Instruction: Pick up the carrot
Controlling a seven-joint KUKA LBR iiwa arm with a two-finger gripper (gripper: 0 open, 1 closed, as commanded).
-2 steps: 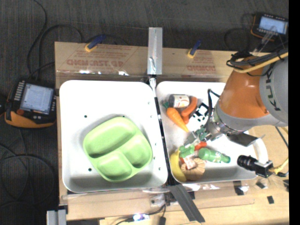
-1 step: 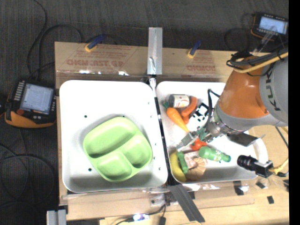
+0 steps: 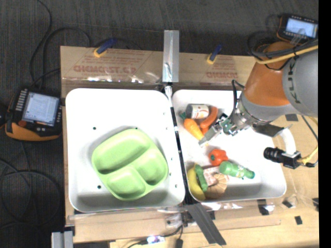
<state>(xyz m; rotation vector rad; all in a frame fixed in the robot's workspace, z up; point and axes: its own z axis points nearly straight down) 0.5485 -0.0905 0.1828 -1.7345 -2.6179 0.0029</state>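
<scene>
The carrot (image 3: 193, 128) is a short orange piece lying in the right bin (image 3: 261, 151), near its left wall and below a small can (image 3: 199, 110). My gripper (image 3: 211, 133) hangs low just to the right of the carrot, close beside it, with the orange-banded wrist reaching in from the right. A red-orange curved piece (image 3: 210, 119) lies between the can and the gripper. Nothing shows as lifted off the bin floor.
In the right bin's front half lie a red pepper (image 3: 218, 155), a green bottle (image 3: 236, 170), a banana (image 3: 195, 184) and a brown packet (image 3: 216, 179). The left bin (image 3: 83, 105) holds a green divided plate (image 3: 130, 163).
</scene>
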